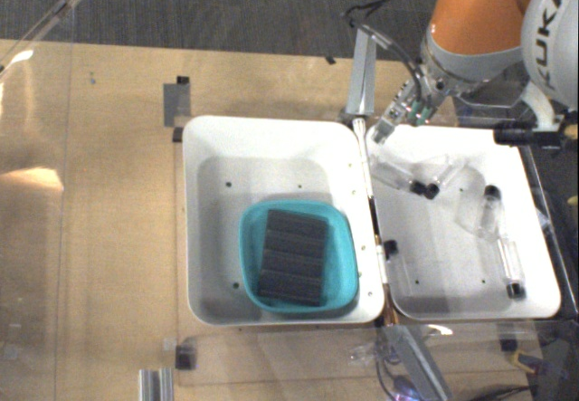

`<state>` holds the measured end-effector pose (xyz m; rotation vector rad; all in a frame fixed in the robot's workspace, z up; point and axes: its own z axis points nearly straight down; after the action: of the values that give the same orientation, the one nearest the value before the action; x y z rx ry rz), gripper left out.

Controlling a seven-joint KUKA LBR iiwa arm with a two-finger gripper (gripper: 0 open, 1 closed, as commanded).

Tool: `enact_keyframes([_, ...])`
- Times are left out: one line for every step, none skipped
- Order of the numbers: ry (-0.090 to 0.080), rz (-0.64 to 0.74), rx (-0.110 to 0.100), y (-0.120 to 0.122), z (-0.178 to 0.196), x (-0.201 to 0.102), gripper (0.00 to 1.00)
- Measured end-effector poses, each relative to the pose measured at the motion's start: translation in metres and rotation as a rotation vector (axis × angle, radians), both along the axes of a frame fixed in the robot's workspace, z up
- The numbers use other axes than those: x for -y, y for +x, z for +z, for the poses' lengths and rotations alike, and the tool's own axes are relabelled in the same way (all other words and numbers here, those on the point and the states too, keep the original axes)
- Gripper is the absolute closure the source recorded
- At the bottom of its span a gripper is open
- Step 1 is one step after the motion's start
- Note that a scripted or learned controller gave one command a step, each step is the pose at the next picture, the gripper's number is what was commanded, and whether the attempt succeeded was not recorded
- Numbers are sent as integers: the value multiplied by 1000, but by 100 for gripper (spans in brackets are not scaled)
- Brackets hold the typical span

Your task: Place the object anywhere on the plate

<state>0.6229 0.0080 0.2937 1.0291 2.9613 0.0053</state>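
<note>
A: The gripper (398, 119) hangs over the far left corner of the right bin (543, 300), close to the rim where the two bins meet. Whether it is open or closed I cannot tell; it is small and blurred from up here, and I see nothing carried under it.

B: And the object? Where does that lie?

A: On the plate (339, 236), as far as I can judge. A dark ribbed block (292, 256) lies flat across the middle of the teal plate, which sits in the near part of the left bin (204, 209). The block is well inside the plate's rim and tilted a little off square.

B: So the placing looks done?

A: If that block is the object meant, yes: it rests on the plate and the arm (493, 1) is well apart from it, over the other bin. Nothing seems left but to pull the arm clear.

B: What is in the right bin?

A: A few clear tubes (488, 209) with dark caps, scattered across the floor. One lies near the gripper, two more toward the right wall. If one of those were the object instead, the task would be barely begun.
</note>
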Motion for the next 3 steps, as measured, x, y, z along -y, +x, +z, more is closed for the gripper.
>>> enact_keyframes([-6,293,7,27,90,121,100])
enact_keyframes([-3,397,2,22,-45,78,100])
enact_keyframes([-3,541,3,4,-107,5,100])
